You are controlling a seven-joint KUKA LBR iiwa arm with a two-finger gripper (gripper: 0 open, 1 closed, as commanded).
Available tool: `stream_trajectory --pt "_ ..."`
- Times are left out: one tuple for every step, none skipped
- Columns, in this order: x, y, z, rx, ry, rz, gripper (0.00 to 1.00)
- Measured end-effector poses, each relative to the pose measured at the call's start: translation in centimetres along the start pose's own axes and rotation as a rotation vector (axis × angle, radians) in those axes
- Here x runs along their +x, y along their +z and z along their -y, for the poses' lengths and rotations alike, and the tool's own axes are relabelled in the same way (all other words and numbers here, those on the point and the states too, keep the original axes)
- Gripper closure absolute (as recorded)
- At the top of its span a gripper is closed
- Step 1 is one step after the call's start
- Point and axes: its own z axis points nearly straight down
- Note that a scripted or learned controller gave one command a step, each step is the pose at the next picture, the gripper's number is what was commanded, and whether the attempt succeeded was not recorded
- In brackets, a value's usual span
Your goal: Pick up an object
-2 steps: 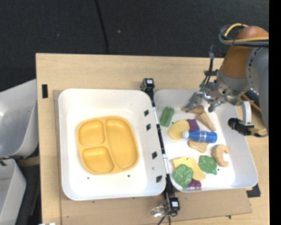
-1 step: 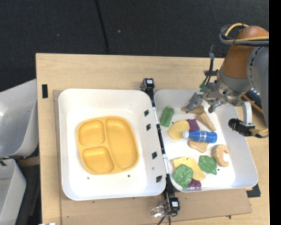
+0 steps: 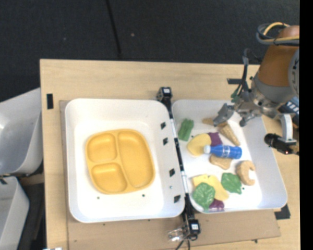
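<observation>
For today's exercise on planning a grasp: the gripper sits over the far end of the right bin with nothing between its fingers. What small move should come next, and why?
Probably a short descent. The gripper hangs open just above the tan wedge-shaped piece at the far end of the right bin, so lowering the fingers around that piece seems the shortest way to a grasp.

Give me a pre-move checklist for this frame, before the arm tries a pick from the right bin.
1. Gripper is over the right bin, near its far edge: ok.
2. Nothing seen between the fingers: ok.
3. Fingers open or shut: cannot tell.
4. A target lies close by: the tan wedge-shaped piece sits just below the gripper: ok.
5. Target stands free: not ok; the wedge-shaped piece is crowded by the purple piece and the blue bottle.
6. Drop-off is ready: the yellow divided tray lies flat in the left bin: ok.
</observation>
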Motion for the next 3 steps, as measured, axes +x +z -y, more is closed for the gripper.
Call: stream_trajectory --pt "4.3 8.9 -3.2 0.008 -0.006 -0.002 0.0" --pt "1.5 8.7 2.5 0.006 0.002 0.001 0.0" --pt "1.5 6.8 1.7 -0.015 0.003 0.004 1.0"
